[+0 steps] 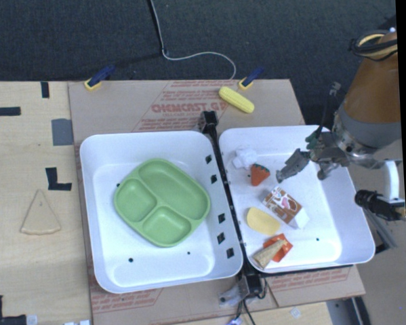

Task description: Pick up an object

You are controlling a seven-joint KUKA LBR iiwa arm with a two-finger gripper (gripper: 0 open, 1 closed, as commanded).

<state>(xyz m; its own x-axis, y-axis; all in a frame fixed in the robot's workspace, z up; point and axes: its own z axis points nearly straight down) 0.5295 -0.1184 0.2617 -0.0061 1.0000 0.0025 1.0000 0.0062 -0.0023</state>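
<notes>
Your gripper (305,163) hangs spread and empty over the right bin (343,249), at the frame's right-centre. The nearest target, the small carton (285,207), lies just below it. Centre over the carton's narrow side, then descend straight, avoiding the yellow piece (262,221).

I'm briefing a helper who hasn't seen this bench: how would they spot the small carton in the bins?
Look in the right bin, the one without the green plate. Near its middle lies the carton, a small box lying tilted. It alone has white sides with a red-brown print; a plain yellow piece lies just left of it.
</notes>
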